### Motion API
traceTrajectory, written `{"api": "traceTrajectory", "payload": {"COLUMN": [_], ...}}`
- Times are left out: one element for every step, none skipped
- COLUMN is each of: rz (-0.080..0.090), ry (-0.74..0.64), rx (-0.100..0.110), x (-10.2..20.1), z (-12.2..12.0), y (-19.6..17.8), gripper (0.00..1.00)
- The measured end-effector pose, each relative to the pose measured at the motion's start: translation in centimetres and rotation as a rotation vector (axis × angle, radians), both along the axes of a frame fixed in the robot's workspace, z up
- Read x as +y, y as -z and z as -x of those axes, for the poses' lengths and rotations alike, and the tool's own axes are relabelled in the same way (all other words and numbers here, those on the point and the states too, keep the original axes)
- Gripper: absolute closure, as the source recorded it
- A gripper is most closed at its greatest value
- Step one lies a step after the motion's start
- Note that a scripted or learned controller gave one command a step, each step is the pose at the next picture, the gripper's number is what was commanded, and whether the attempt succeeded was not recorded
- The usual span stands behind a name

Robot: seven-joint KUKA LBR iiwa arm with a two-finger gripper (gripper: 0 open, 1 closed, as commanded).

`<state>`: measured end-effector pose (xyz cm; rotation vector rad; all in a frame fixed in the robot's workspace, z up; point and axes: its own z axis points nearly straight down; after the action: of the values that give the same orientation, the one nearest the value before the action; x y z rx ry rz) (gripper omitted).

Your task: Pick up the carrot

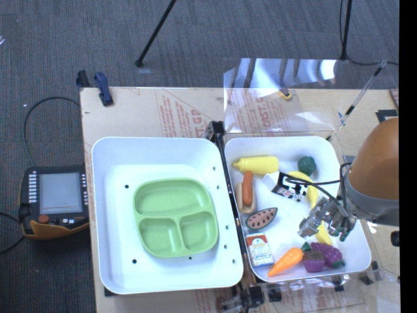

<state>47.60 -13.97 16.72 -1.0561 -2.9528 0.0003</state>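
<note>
Fingers: the fingers [324,224] hang low over the right bin, near its right wall; the metal parts blur together, so I cannot tell how far apart they stand, and nothing shows clearly held between them.
Under the fingers: a yellow banana [314,197] lies partly beneath them, running up toward the bin's middle.
Carrot: the carrot [287,261] lies by the near edge of the right bin [287,141], tip toward the near-left corner, thick end just beside the purple grapes [324,255]; it is near the fingers but apart from them, nearer the near edge and to the left.
Neighbours: a small carton [260,250] sits just left of the carrot's tip; a watermelon slice [261,218] lies beyond that toward the bin's middle.
Left bin: the left bin [107,175] holds a green divided plate [175,216].
Step in hand: by my reading, the approach; the carrot is not yet grasped.
Next move calls for: shifting toward the near edge and left until centred over the carrot's body, turning to close across its width, then descending without catching the grapes or carton.
</note>
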Motion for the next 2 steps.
{"api": "traceTrajectory", "payload": {"rz": [-0.001,-0.002], "ry": [0.002,0.053], "rx": [0.000,0.003], "x": [0.0,5.1], "z": [0.0,0.0], "y": [0.0,0.8], "gripper": [0.00,0.00]}}
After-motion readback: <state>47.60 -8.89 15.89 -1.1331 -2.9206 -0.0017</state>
